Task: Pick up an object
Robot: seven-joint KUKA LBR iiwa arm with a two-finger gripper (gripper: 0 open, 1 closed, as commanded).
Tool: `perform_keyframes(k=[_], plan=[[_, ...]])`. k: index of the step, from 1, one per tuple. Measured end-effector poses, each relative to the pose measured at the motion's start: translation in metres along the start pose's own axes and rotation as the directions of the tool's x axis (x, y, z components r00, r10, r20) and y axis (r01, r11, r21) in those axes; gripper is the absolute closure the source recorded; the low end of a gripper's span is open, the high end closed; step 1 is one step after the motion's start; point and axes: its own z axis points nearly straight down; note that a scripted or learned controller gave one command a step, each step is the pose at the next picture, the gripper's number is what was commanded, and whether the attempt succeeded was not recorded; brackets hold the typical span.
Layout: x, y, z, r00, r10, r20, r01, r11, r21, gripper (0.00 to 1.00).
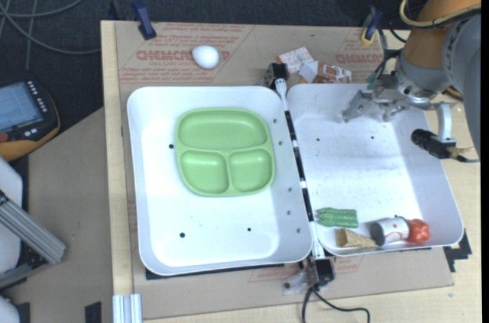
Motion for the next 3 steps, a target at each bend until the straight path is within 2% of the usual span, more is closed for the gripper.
perform_keyframes(k=[1, 2, 3], plan=[[-0.04, 0.001, -0.065, 1.0, 0.002, 0.004, -0.002, 1.0, -0.007, 0.0], [-0.015, 0.0, 0.003, 1.0, 0.0, 0.0, 0.0, 1.0, 0.0, 0.0], [-0.016, 0.001, -0.009, 1.0, -0.001, 0.003, 0.001, 1.0, -0.005, 1.0]])
